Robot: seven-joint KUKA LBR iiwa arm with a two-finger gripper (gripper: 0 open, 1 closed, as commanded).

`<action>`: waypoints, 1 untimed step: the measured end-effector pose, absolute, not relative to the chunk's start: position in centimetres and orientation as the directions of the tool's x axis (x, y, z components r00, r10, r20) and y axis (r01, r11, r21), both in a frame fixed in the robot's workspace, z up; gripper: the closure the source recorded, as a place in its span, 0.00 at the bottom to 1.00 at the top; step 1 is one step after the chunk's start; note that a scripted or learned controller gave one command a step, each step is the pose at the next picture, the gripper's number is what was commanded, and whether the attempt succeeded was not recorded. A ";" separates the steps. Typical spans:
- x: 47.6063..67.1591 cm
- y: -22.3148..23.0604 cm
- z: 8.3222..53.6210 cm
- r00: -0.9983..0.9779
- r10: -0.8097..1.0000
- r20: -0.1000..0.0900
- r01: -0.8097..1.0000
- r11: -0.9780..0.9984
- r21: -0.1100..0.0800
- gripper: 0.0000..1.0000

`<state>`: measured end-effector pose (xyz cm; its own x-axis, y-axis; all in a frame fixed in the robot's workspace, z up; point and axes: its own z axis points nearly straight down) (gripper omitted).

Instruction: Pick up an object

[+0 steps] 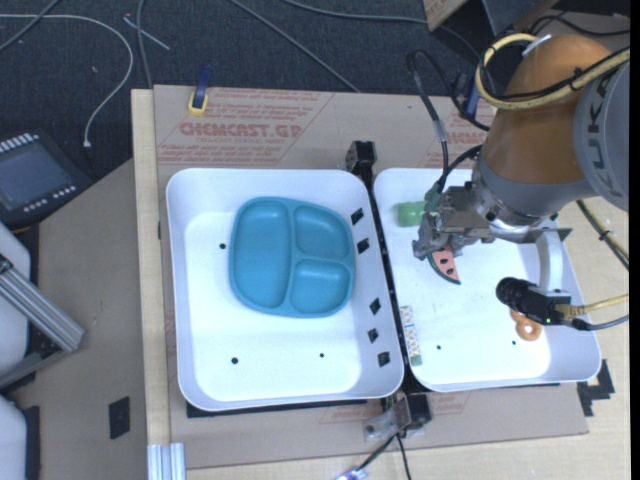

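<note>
Red piece (448, 266), just under the claw (437, 250) in the right bin (470, 343), may slip.
You cannot tell whether the claw is spread or pinching; an off-centre bite could nudge the piece aside.

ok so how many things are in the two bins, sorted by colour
blue plate: 1
green piece: 1
red piece: 1
orange piece, partly hidden: 1
total: 4
</note>
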<state>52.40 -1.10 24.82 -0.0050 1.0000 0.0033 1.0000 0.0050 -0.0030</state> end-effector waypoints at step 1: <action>52.7 4.9 23.6 -0.006 1.000 0.003 1.000 0.006 -0.004 1.00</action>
